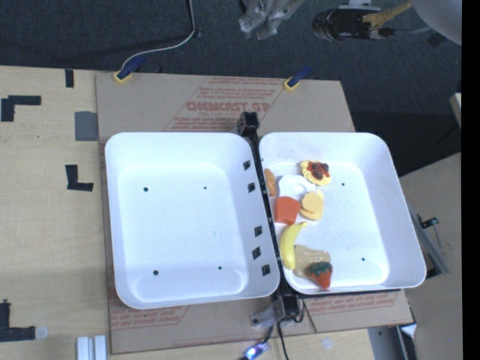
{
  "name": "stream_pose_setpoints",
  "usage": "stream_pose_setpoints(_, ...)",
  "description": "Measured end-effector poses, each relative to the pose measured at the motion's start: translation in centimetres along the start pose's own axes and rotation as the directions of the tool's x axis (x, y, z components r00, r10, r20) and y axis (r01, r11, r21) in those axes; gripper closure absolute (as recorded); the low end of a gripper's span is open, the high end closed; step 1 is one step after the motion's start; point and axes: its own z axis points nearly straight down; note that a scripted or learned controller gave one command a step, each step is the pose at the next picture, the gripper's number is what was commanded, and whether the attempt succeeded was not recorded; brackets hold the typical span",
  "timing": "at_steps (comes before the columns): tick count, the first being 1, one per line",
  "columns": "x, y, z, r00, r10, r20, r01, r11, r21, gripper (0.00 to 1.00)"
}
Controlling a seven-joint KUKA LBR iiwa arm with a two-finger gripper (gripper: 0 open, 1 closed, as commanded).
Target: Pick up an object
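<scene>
Camera view, toy food (301, 220) clustered in right bin (375, 201) (left side), fingers (264, 15) raised beyond bins

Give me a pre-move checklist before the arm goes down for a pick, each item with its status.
1. Objects to pick lie in the right bin: ok.
2. Gripper raised beyond the bins' far edge, away from them: ok.
3. Gripper fingers ready: cannot tell, blurred.
4. Banana has a free side: not ok, it lies by the bin's left wall with an orange block at its tip.
5. Strawberry reachable: cannot tell, it sits at the near wall.
</scene>
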Motion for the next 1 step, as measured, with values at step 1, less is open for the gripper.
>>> stream_pose_setpoints(1,2.35,1.04,15.99,1.0,0.01,0.008,-0.01,1.0,0.024,1.0)
